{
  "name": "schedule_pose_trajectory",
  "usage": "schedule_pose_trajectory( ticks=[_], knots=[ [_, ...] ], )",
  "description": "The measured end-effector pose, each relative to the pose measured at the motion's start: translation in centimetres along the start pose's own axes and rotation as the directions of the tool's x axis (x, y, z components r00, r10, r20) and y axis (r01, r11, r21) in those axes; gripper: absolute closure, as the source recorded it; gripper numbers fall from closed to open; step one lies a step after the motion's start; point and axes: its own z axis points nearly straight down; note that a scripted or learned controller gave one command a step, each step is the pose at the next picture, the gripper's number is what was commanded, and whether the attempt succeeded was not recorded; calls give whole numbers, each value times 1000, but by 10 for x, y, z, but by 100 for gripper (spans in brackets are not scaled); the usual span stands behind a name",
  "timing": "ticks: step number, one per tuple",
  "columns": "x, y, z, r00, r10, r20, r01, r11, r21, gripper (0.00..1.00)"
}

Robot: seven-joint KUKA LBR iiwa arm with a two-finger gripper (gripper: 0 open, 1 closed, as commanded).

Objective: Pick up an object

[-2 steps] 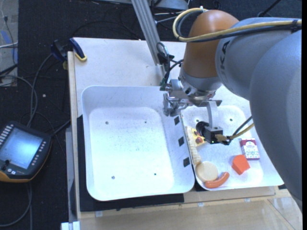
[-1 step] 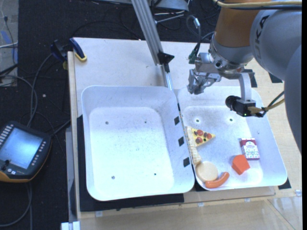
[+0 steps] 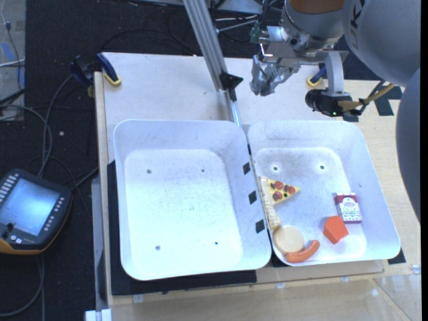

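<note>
The right bin (image 3: 374, 179) holds a pizza slice (image 3: 279, 192), a small red and white carton (image 3: 348, 207), an orange block (image 3: 335, 229), a round tan disc (image 3: 289, 239) and a sausage (image 3: 304, 251). My gripper (image 3: 266, 83) hangs high above the bench behind the bins, near the seam between them. It is far from all the objects, and nothing shows between its fingers.
The left bin (image 3: 134, 146) lies beside the right one. A slanted aluminium bar (image 3: 208, 39) runs from the top down to the bins' seam. A teach pendant (image 3: 30, 209) lies on the floor at left. Yellow clamps (image 3: 112, 79) sit at the bench's back corners.
</note>
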Motion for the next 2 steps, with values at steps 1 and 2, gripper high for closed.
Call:
schedule_pose_trajectory(
  ticks=[1,2],
  knots=[
    [-24,4,158,1000,3,2,-3,1000,12,100],
    [26,17,164,1000,-1,0,1,1000,4,100]
  ],
)
